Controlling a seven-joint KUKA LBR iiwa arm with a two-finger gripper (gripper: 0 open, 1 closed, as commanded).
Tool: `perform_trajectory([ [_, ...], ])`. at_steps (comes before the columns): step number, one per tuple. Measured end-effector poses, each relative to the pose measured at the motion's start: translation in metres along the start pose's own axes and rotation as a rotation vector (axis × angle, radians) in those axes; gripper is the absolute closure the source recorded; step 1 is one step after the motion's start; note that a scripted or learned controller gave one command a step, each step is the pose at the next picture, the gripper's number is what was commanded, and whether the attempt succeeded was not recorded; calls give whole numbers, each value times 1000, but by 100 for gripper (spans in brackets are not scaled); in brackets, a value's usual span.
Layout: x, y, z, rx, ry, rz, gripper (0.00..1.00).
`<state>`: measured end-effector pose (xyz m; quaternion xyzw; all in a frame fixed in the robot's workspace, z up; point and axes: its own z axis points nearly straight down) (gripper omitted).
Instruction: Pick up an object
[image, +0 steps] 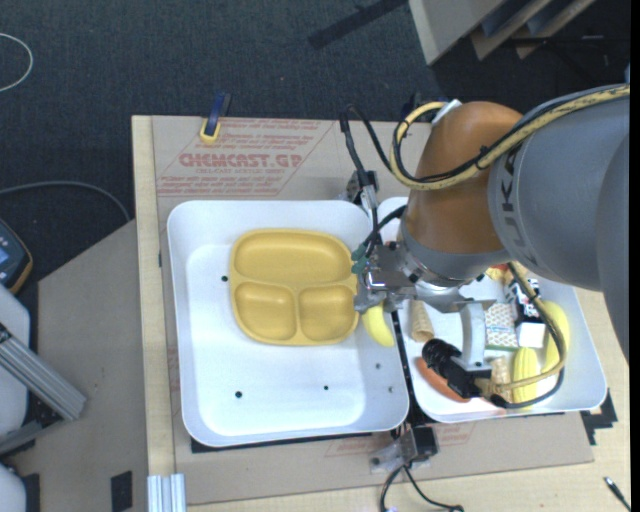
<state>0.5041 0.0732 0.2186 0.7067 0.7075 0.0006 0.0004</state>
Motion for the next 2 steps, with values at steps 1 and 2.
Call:
perform_trajectory([
  [1, -5, -15, -2, 5, 0, 2, 100],
  [2, -6, -7, -1, 1, 0, 1, 100],
])
